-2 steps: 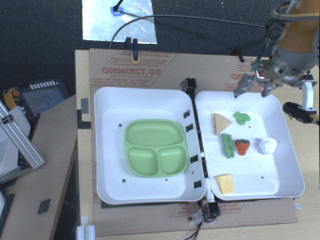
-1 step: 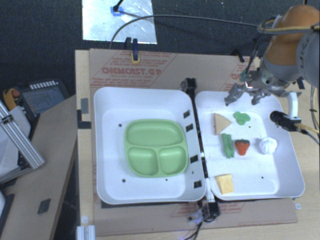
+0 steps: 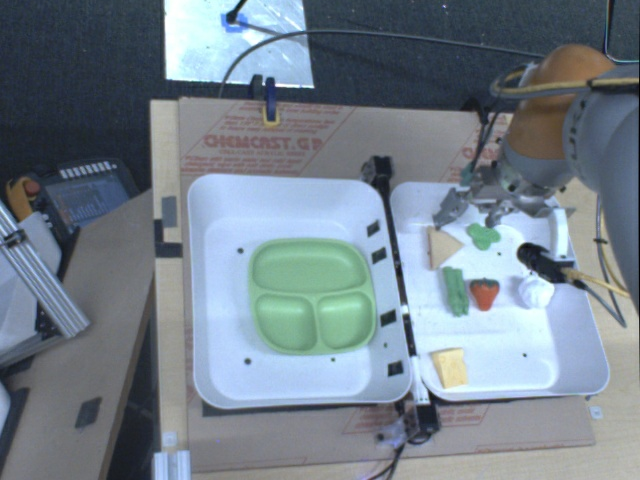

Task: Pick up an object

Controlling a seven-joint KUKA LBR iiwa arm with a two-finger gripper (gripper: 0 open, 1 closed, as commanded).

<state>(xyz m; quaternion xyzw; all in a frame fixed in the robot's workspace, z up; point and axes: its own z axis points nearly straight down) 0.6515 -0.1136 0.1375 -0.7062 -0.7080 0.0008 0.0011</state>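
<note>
The gripper (image 3: pixel 478 211) hangs over the far edge of the right bin (image 3: pixel 572 343), near the middle of that edge, at the end of the grey arm (image 3: pixel 605 143) that comes in from the right. The view does not let me tell whether the pincer is wide or narrow, and nothing can be seen held in it. The things to pick from all lie in this right bin. A small green piece (image 3: pixel 484 235) lies just below the gripper, near the far edge. A tan wedge (image 3: pixel 442 246) lies just beside it, toward the bin's left wall. Around the bin's centre, a long green piece (image 3: pixel 456 291) lies close to a red strawberry-like thing (image 3: pixel 485 294), though I cannot tell whether they touch. A white lump (image 3: pixel 535 292) lies apart from them, toward the right wall. A yellow block (image 3: pixel 451 367) lies alone in the near left corner. The left bin (image 3: pixel 213 298) holds a pale green divided plate (image 3: pixel 311 296), flat at its centre and well apart from all four walls.
</note>
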